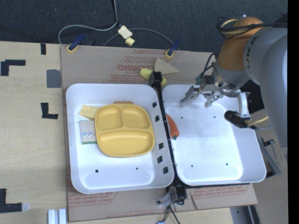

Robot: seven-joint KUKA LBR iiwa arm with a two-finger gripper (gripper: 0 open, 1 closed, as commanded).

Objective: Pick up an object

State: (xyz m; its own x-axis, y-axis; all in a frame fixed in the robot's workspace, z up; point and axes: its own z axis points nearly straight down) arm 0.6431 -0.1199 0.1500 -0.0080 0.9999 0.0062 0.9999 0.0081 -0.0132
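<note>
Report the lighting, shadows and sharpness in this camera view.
Camera view: lighting even and soft; the right bin floor looks washed out with little texture, the yellow tray casts only a thin shadow, the gripper appears slightly soft, and the carrot-like orange item is small and indistinct.

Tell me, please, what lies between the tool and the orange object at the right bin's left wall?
In the camera view, only bare white bin floor separates the tool from the orange object.

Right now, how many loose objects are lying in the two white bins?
4. In the left bin: a yellow divided tray, a pale yellow piece and a patterned sponge partly tucked under its left edge. In the right bin: an orange item against the left wall. More may hide under the tray.
</note>
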